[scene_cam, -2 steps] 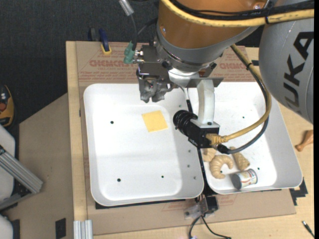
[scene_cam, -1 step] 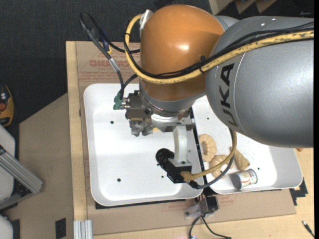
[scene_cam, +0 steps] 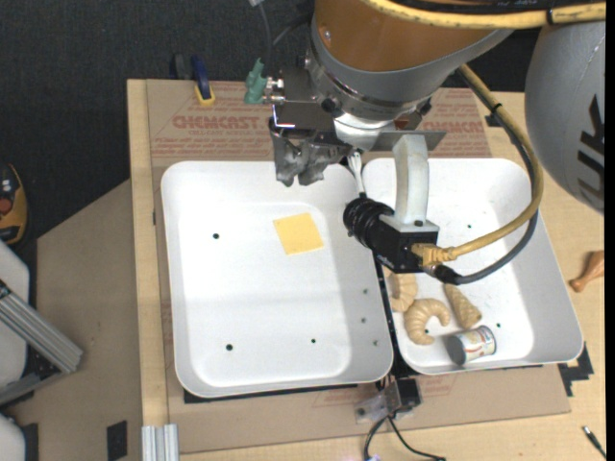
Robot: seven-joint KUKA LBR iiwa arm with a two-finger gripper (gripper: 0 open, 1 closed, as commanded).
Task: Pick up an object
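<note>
Gripper [scene_cam: 302,166] hangs above the left white plastic bin's [scene_cam: 192,286] far edge, its state untellable, flat yellow square slice [scene_cam: 298,233] just beneath, tan croissant-shaped pieces [scene_cam: 428,313] well right

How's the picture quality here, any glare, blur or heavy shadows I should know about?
Camera view: lighting is even and bright; the white bins look slightly washed out but keep detail. The yellow square and the small can are sharp. The arm's orange band looms large and soft-edged close to the lens. The claw is dark, casting a faint shadow on the bin's rim.
</note>
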